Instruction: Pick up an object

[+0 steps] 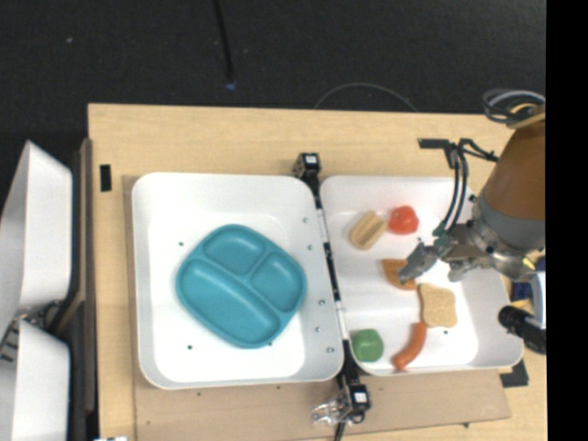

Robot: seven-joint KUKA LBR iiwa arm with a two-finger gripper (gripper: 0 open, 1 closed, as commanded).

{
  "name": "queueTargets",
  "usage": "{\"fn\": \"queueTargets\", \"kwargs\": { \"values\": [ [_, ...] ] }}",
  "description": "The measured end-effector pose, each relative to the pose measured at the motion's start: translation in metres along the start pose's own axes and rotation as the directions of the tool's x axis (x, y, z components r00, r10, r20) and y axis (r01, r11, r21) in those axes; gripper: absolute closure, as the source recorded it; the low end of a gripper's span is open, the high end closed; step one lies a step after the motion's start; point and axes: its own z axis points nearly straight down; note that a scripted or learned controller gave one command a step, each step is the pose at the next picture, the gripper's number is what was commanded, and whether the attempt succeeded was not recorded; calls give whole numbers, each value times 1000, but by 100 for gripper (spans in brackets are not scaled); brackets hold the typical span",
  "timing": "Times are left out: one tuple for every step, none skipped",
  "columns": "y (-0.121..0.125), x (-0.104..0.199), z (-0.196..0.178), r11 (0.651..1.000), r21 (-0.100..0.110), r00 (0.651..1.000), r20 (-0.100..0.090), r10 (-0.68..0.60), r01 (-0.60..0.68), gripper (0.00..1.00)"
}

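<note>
In the right bin (459, 196) lie a tan bread roll (367, 230), a red tomato-like piece (402, 219), a slice of toast (438, 305), an orange carrot or sausage (410, 347) and a green block (367, 344). A small orange-brown piece (397, 272) lies near the bin's middle. My gripper (419, 263) hangs low right over that piece, its dark fingers pointing down-left. The piece is partly covered by the fingers. The arm's orange band (519, 168) rises at the right.
The left bin (156, 246) holds a blue sectioned plate (241, 283). A black divider clip (307, 164) sits between the bins at the back, another at the front (349, 400). Cables loop over the bench's back right.
</note>
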Motion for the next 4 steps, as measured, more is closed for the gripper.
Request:
{"fn": "queueTargets", "kwargs": {
  "values": [
    [3,0,-7,1000,-13,1000,2,-3,3,0],
    [4,1,36,1000,-9,1000,3,0,0,0],
    [-5,1,83,1000,-8,1000,3,0,0,0],
    [-5,0,124,1000,-9,1000,3,0,0,0]
  ]
}}
